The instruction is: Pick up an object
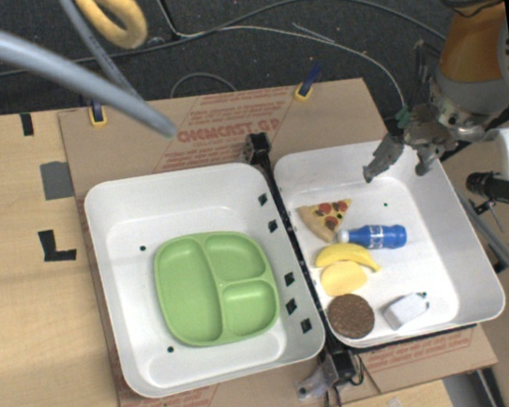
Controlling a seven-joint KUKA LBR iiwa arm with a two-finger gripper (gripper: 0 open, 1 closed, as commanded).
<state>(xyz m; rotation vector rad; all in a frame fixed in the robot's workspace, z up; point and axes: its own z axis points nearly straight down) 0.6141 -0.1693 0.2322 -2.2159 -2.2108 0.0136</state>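
Observation:
The right bin (465,252) holds a pizza slice (325,217), a blue bottle (376,237) lying on its side, a yellow banana (346,255), a pale yellow round piece (342,279), a brown round cookie (351,315) and a small white-grey object (405,309). My gripper (403,162) hovers over the bin's far right corner, above and to the right of the pizza slice. Its two dark fingers (377,166) are spread open with nothing between them.
The left bin (117,266) holds a green divided plate (216,285). A black divider (281,232) runs between the bins. Both stand on a cardboard sheet (224,126). A grey hose (43,59) and yellow ring (110,11) hang at the far left.

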